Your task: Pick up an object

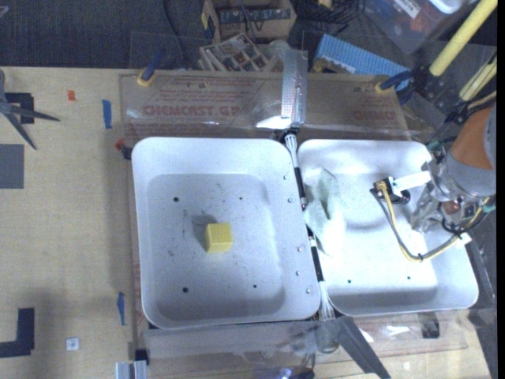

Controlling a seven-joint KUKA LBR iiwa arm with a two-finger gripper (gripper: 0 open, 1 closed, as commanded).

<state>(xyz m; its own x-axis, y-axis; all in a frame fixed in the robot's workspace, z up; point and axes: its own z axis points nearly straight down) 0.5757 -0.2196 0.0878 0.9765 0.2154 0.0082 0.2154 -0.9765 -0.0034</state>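
Where left bin point(150, 172) lies, yellow block point(218, 237).

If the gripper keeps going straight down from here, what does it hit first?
Probably the bare floor of the right bin, judging by this slanted view. The gripper looks clear of the pale cloth; the yellow block lies in the left bin.

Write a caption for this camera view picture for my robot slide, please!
A yellow block sits in the left bin while the robot's end effector hangs over the right bin.

yellow cube point(218, 237) in left bin point(158, 164)
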